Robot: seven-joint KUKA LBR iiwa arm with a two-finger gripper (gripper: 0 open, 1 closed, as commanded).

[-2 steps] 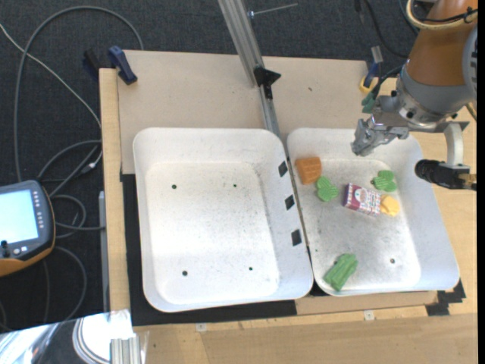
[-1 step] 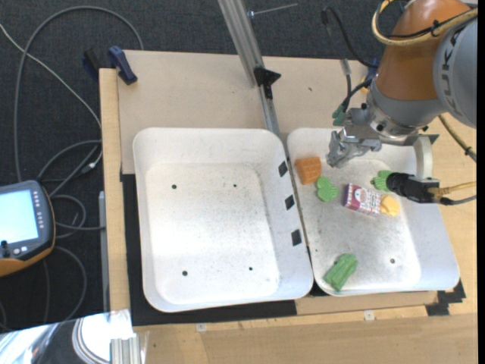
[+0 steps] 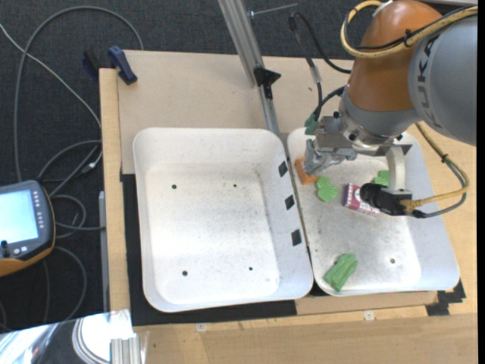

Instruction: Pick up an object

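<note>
My gripper (image 3: 317, 163) hangs low over the far left part of the right bin (image 3: 394, 237). Just beneath and left of it an orange object (image 3: 305, 176) lies against the bin's left wall, partly hidden by the gripper. A small green piece (image 3: 327, 190) rests right below the gripper tip. A purple and white box (image 3: 355, 198) lies to its right, beside a black part of the arm. Another green bit (image 3: 381, 178) peeks out further right. A larger green object (image 3: 341, 271) lies near the bin's front edge.
The left bin (image 3: 212, 218) stands beside the right one, with black clips (image 3: 289, 202) along the shared wall. A slanted metal rail (image 3: 246, 44) runs above the bins. A blue clamp (image 3: 121, 63) sits at the bench's far left corner. Cables trail off the bench.
</note>
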